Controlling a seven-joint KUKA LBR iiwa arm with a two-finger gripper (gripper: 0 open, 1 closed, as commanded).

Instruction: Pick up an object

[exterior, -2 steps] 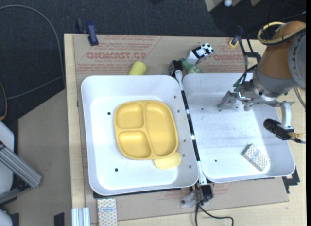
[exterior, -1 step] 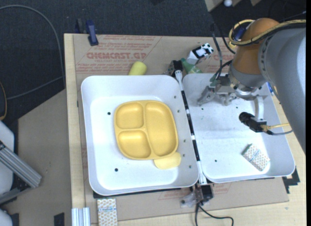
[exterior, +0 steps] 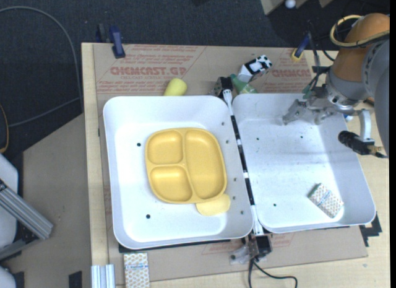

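Two shallow white plastic bins with rounded corners sit side by side on a worktop (exterior: 154,64) covered with brown cardboard printed in red lettering. The left bin (exterior: 124,218) holds a smooth, matte yellow divided plate (exterior: 185,165), a rounded rectangle with three compartments, lying flat near the bin's middle; a pale yellow flat piece (exterior: 215,205) pokes out from under its lower right edge, touching it. The right bin (exterior: 278,175), its floor lightly speckled, holds a small rectangular packet (exterior: 325,199) with a fine grey-and-white pattern, lying tilted near the lower right corner. The grey arm with its orange band (exterior: 369,30) reaches in from the right, and its metal hand (exterior: 303,112) hangs over the upper part of the right bin, well apart from the packet; I cannot tell how it is set. On the cardboard beyond the bins lie a rounded yellow object (exterior: 176,87) and a black-and-white object (exterior: 257,66).
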